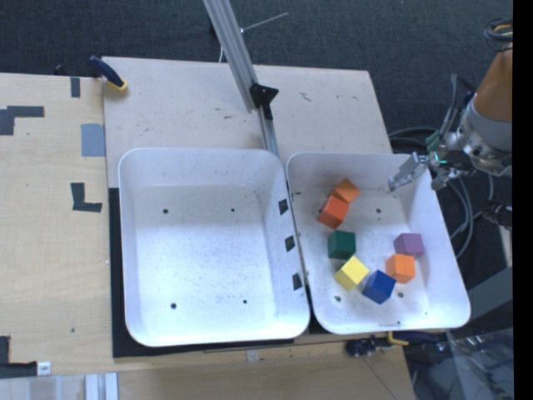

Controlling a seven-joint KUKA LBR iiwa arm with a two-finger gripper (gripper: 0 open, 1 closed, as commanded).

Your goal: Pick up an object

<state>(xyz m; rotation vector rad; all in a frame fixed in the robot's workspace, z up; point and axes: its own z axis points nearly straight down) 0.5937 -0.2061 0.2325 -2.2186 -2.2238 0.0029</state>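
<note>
Hovering at the right bin's (433, 223) upper right rim, the gripper (408, 174) sits clear of the blocks; whether its fingers are spread, I cannot tell. The orange block (339, 203), nearest target, lies just left, an easy first pick.

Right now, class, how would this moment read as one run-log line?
gripper: over right bin's far edge, holds nothing | blocks: six in right bin, orange pair nearest | left bin: beside it
</note>
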